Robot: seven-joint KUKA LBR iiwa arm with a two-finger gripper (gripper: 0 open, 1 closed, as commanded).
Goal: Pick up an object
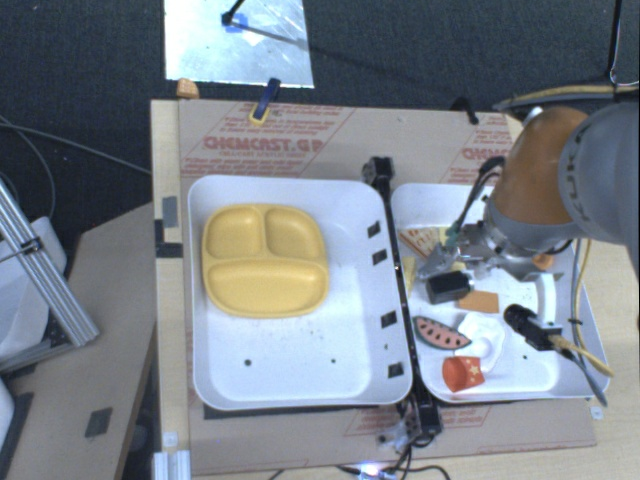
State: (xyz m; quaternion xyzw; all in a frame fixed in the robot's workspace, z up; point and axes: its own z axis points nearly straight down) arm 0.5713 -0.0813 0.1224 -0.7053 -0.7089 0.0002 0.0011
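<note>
Watermelon slice (441,332) lies near middle of right bin (520,386), untouched | gripper (447,268) hovers just beyond it, jaw state unreadable | step: approach | next: descend squarely over one object

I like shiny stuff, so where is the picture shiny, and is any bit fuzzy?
In the camera view, the silver sheet on the dark floor at the top glares brightest; the white bins look evenly lit, with a soft shadow beside the yellow plate; the arm looks a little fuzzy, while the watermelon slice stays fairly sharp.
</note>
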